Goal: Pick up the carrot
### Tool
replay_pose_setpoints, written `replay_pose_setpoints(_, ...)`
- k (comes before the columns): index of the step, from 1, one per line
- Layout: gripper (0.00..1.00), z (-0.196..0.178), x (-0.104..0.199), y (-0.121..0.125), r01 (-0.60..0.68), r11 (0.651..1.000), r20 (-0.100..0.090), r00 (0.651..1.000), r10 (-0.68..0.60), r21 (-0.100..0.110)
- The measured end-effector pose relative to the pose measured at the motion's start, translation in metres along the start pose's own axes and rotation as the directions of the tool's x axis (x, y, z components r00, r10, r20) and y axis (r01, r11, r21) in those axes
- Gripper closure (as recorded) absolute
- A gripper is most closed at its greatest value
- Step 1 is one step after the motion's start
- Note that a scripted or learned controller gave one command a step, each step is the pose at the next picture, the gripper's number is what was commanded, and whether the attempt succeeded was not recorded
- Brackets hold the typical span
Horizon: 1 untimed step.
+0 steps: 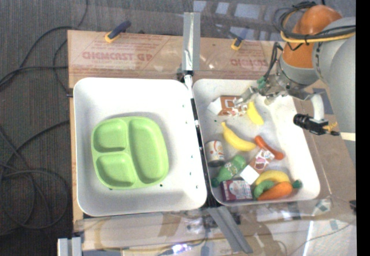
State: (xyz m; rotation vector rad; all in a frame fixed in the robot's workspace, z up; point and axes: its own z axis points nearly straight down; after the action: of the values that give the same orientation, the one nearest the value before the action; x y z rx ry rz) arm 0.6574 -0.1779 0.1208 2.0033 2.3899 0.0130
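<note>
A: What does the carrot [277, 190] look like?

B: Short and stubby, bright orange, with a green tuft at one end. It lies on its side in the right bin [309, 154], well apart from the tool [261, 91], down at the opposite end of that bin. A yellow banana-like piece [272, 177] touches it on the side nearer the tool, and a dark red packet [236, 189] sits just beside it.

A: And the tool?

B: It hangs over the far end of the right bin, below the orange band of the arm [309, 29]. Whether its fingers are spread or pressed together, I cannot tell; the shapes there are too small and blurred. I see nothing clearly pinched in it.

A: What is close to it?

B: A small yellow piece [254, 113] lies just under it, and a brown and white carton [230, 106] just beside that. A banana [237, 138] and a red sausage-like piece [269, 148] lie between the tool and the carrot.

A: The other bin?

B: The left bin [87, 104] holds a green divided plate [130, 151], well apart from the tool.
</note>
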Motion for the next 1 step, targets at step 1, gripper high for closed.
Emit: replay_pose_setpoints(1,1.00,-0.0116,0.0015,0.0017,0.004,1.000,0.001,1.000,-0.004,0.000)
